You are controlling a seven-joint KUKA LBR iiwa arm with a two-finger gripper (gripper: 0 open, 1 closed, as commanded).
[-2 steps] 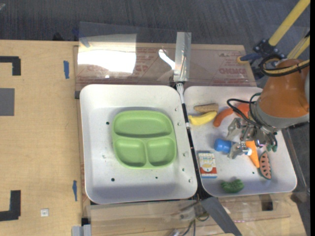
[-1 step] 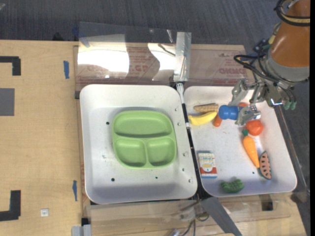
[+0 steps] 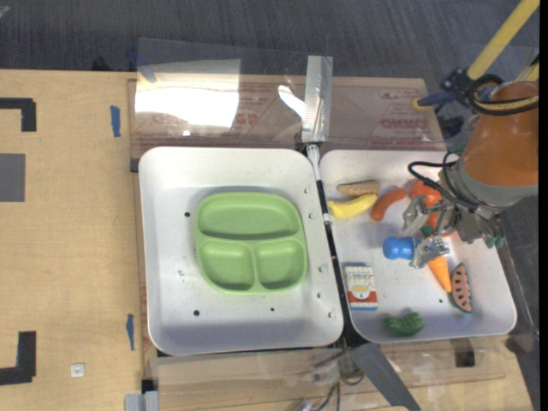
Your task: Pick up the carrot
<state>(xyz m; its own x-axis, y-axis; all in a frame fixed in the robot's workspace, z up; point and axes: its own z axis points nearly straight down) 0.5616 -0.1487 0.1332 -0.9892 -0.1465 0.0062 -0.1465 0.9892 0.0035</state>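
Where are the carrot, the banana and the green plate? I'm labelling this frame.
carrot (image 3: 440, 273): camera view, middle of its orange body.
banana (image 3: 353, 206): camera view, its yellow middle.
green plate (image 3: 251, 216): camera view, top compartment's floor.

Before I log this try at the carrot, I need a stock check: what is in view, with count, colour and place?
bins: two, white, side by side on the bench
divided tray: one, green, left bin
carrot: one, orange, right bin, just below the pincer
watermelon slice: one, red and green, right of the carrot
banana: one, yellow, right bin's upper left
bread roll: one, tan, above the banana
carton: one, white, lower left of right bin
broccoli: one, green, near front edge
pincer: one, grey, over right bin
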